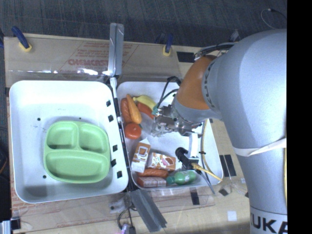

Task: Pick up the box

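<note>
Just right of the tomato (132,130), the gripper (161,126) hangs low over a bare patch of the right bin (215,165). The wrist points down and toward the tomato. From this slanted view I cannot tell how wide the jaws stand, since the wrist's bulk and cabling crowd them. Nothing shows between them, so I judge the gripper to be carrying nothing.

The box (142,157), a small brown-and-white carton, lies flat just below the tomato, on the side nearer the camera, with its left edge close to the bin wall. A pack (163,161) with an orange print lies against its right side, and a sausage (155,172) lies below the two. That crowding likely explains the gripper's spot: over open floor, it can drop and slide in without knocking food aside. The box is hemmed in on at least two sides, so a straight pinch across its width leaves little room. A grip along its free ends looks easier.

Above the tomato lie a carrot (134,109) and a banana (146,101), clear of the likely path. A green toy (184,178) sits down and well to the right of the tomato, past the pack. Far left of the tomato, across the divider, a green plate (77,151) lies alone in the left bin (20,126).

The pick is not yet begun: the gripper is near the box but apart from it, up and to its right.
</note>
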